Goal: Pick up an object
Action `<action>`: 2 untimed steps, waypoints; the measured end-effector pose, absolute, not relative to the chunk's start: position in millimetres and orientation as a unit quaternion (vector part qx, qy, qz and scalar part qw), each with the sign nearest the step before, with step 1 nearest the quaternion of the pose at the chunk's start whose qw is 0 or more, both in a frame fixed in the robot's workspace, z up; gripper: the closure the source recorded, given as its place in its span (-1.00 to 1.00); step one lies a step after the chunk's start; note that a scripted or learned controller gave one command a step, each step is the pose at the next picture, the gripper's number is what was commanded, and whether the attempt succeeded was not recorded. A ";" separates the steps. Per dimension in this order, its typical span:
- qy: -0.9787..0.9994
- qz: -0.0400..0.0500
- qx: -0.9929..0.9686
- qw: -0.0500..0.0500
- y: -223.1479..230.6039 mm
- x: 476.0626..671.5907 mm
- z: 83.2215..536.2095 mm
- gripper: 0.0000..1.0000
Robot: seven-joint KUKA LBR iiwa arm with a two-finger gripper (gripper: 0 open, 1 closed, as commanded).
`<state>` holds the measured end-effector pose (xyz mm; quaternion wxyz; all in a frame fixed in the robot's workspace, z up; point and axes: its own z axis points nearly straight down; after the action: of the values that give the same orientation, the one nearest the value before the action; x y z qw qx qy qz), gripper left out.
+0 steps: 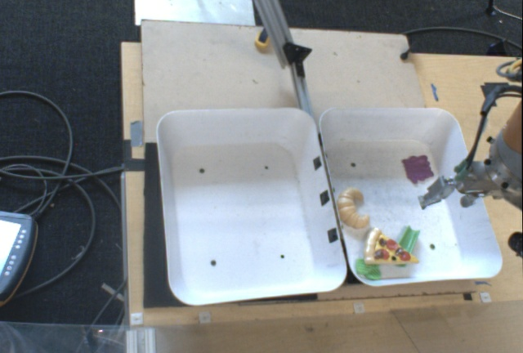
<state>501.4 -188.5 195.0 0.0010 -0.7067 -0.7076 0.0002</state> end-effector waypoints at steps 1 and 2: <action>-0.707 0.001 -0.707 0.002 -193.4 507.1 136.3 -1.00; -0.707 0.000 -0.707 0.001 -192.9 507.0 88.1 -1.00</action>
<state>507.0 -192.9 88.1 0.0013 -0.7067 -0.7075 0.0005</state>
